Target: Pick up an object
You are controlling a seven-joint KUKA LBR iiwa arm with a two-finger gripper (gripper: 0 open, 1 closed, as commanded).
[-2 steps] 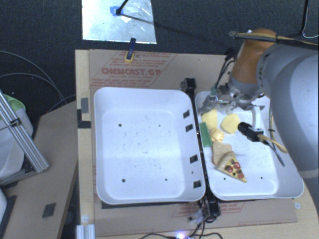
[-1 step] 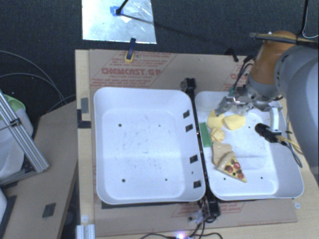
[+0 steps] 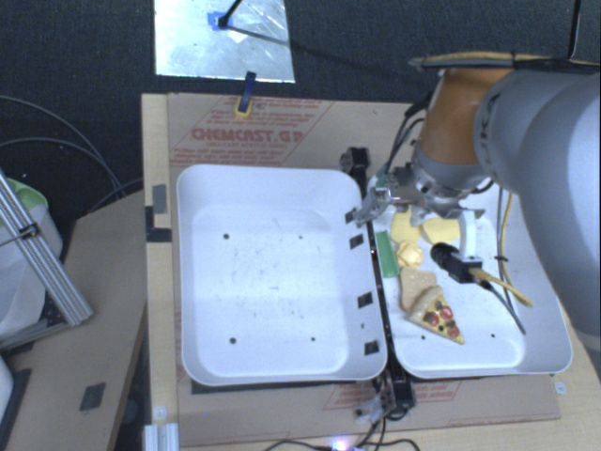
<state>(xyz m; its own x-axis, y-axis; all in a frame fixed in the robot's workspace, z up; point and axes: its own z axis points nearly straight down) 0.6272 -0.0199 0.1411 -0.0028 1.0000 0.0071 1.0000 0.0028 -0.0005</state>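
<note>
Arm [image 3: 526, 130] hangs over the far end of the right bin [image 3: 512, 348]. The jaws are hidden under the wrist, so I can't tell if they're released or clenched. A pizza slice [image 3: 439, 316] lies flat mid-bin, just beside some yellow chunks [image 3: 410, 252]. It's probably light, stiff, slick toy plastic, best pinched across its width. A green stick [image 3: 383, 252] hugs the inner wall, where it's tight. There's open floor toward the right rim.

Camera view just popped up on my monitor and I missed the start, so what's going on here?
The grey arm reaches in over the right bin, its claw down near the side next to the left bin, above some yellow pieces. A pizza slice toy lies nearer the camera. Nothing is visibly held, so no pick is confirmed.
</note>
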